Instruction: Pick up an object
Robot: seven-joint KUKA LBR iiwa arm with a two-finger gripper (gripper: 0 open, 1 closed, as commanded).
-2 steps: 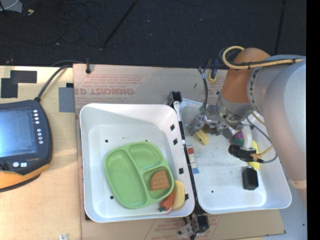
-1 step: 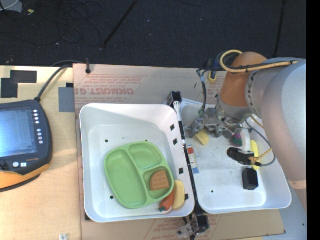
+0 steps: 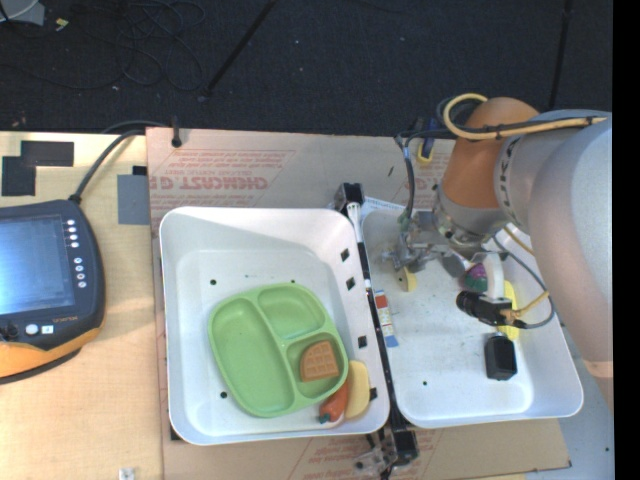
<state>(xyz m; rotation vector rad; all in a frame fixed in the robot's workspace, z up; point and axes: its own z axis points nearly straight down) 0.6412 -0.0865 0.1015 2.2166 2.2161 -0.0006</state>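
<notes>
Low in the far left part of the right bin (image 3: 545, 393) hangs the gripper (image 3: 410, 253), at the end of the grey arm (image 3: 560, 218) that comes in from the right with its orange band (image 3: 478, 173) above the wrist. Whether the gripper is open or closed cannot be told from the camera view, nor whether it holds anything. A small yellow piece (image 3: 408, 281) shows just below it on the bin floor, close to the divider between the bins. A black oblong thing (image 3: 500, 358) lies nearer the camera, toward the bin's right wall, well apart from the gripper.

The left bin (image 3: 190, 268) holds a green divided plate (image 3: 255, 353), lying flat. In the plate's small near-right compartment sits a brown square waffle-like piece (image 3: 319, 360). Just beside the plate's near-right rim lie a yellow thing (image 3: 358, 386) and an orange one (image 3: 336, 402), touching each other.

Both bins rest on brown cardboard (image 3: 260, 173). To the left, on the pale bench, lies a control tablet (image 3: 40, 273) with a dark screen.
</notes>
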